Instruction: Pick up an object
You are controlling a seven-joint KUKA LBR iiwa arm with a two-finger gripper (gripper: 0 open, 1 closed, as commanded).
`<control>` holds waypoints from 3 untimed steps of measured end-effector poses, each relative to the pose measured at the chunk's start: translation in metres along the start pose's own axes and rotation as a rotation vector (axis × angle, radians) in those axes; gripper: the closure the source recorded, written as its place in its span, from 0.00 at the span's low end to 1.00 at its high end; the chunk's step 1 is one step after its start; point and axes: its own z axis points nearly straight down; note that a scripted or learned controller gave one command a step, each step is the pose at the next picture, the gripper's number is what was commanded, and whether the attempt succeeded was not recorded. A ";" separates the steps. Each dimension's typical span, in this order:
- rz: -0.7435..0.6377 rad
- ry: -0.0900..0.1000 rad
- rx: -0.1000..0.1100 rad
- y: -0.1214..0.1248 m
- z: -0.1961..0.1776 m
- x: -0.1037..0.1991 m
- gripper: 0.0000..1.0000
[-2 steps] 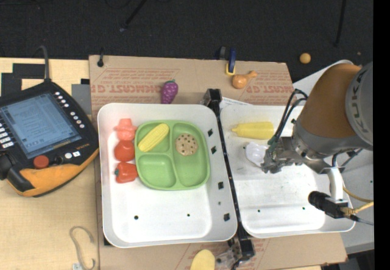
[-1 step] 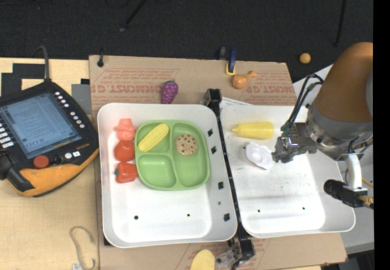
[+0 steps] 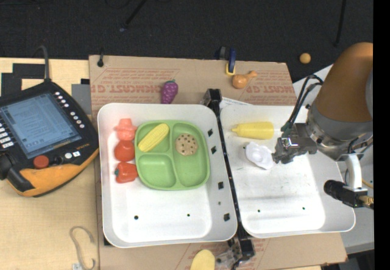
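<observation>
Reaching into the right bin (image 3: 317,217), the gripper (image 3: 284,152) sits just beside a small white object (image 3: 258,155) (whether it is clenched or released cannot be told). A yellow corn (image 3: 252,130) lies near, farther back.

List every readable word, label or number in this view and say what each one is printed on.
Red lettering on the brown cardboard sheet under the bins, upside down to the camera: too blurred to read for certain.
Rows of text on the screen of the grey and orange handheld control pendant: too small to read.
Round buttons beside that screen: any markings too small to tell.
Nothing else carries legible text.
</observation>
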 end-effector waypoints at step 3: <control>-0.006 0.002 0.001 0.008 -0.010 0.161 1.00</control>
